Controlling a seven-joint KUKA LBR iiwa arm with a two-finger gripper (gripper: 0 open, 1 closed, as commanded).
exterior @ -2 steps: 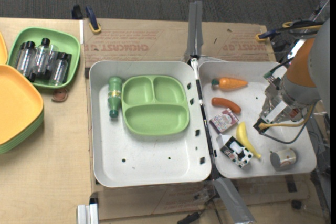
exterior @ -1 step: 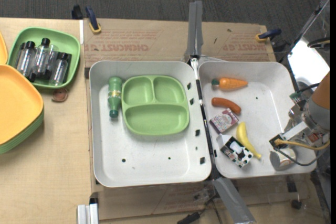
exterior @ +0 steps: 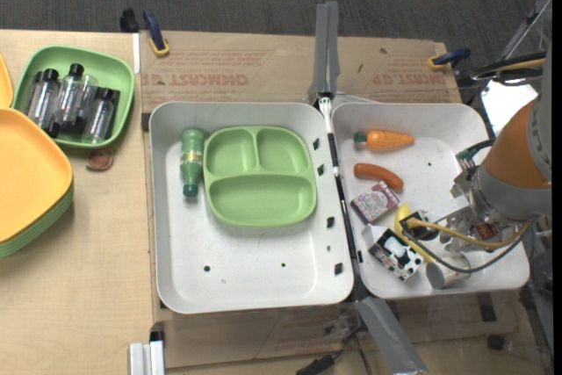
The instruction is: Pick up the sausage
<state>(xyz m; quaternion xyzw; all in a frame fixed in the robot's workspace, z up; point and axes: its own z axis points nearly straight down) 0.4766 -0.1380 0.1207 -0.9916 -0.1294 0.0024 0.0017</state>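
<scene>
Landmark: right bin (exterior: 439,114). Sausage (exterior: 378,175), red-orange, lies on this bin's floor, upper-left part, just below the carrot (exterior: 386,138) and just above a small pink packet (exterior: 374,203). A black-and-white patterned object (exterior: 397,256) and a yellow piece (exterior: 407,219) sit near the bin's lower middle. Arm enters over the bin's right wall; tool (exterior: 448,233) low over the bin's lower right, well apart from the sausage. Tool opening: cannot tell, wiring obscures it. Nothing seen held. Left of this bin: left bin (exterior: 167,215) with green divided plate (exterior: 259,175) and green bottle (exterior: 191,160).
</scene>
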